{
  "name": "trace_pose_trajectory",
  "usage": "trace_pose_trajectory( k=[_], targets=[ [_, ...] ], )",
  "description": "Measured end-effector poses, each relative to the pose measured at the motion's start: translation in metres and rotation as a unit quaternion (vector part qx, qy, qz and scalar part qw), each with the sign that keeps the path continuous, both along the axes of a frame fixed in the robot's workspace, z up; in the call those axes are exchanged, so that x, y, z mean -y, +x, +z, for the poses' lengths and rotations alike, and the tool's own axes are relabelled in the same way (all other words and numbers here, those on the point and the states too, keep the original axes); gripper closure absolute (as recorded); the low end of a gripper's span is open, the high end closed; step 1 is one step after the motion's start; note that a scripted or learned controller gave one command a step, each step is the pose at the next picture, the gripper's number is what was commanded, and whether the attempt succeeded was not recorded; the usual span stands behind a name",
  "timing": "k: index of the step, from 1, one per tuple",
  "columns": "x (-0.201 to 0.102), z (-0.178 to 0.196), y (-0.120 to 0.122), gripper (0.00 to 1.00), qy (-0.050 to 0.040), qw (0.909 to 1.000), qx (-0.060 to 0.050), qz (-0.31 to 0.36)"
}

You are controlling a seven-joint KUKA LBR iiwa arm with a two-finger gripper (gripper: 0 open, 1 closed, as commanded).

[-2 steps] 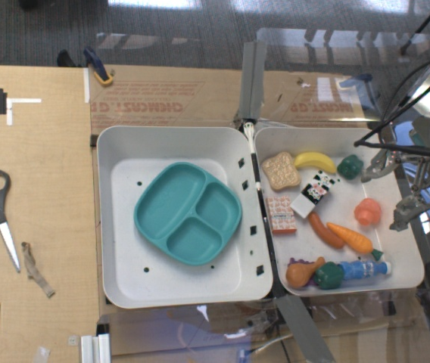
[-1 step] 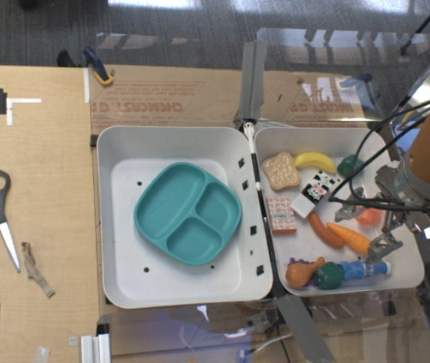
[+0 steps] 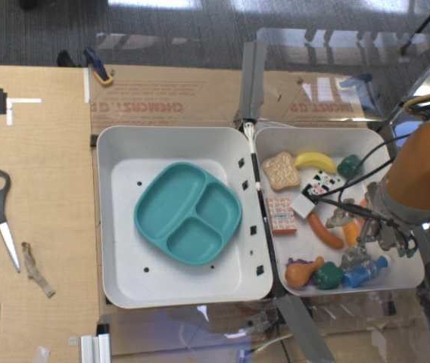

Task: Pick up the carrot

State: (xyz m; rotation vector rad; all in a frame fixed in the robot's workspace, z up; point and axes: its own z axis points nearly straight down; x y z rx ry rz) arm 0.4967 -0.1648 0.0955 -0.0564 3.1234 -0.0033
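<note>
In the right bin (image 3: 397,278), a slim orange piece that looks like the carrot (image 3: 351,231) lies near the right side, mostly covered by the gripper. My gripper (image 3: 359,233) hangs straight over it, below the arm's orange band (image 3: 425,169), with dark cables running across to it. I cannot tell whether it touches the carrot. A red-orange sausage (image 3: 325,231) lies just to the left of the gripper.
The right bin also holds a cracker (image 3: 281,170), banana (image 3: 315,160), green item (image 3: 349,165), white block (image 3: 303,203), pink box (image 3: 281,214), orange gourd (image 3: 303,271), green pepper (image 3: 326,277) and blue bottle (image 3: 363,272). A teal divided plate (image 3: 189,212) sits in the left bin (image 3: 116,203).
</note>
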Motion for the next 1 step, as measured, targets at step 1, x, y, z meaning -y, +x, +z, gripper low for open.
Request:
trace_pose_trajectory(
  k=[1],
  targets=[
    [-0.0011, 0.0086, 0.0, 1.0, 0.0002, 1.0, -0.001, 0.002]
  ],
)
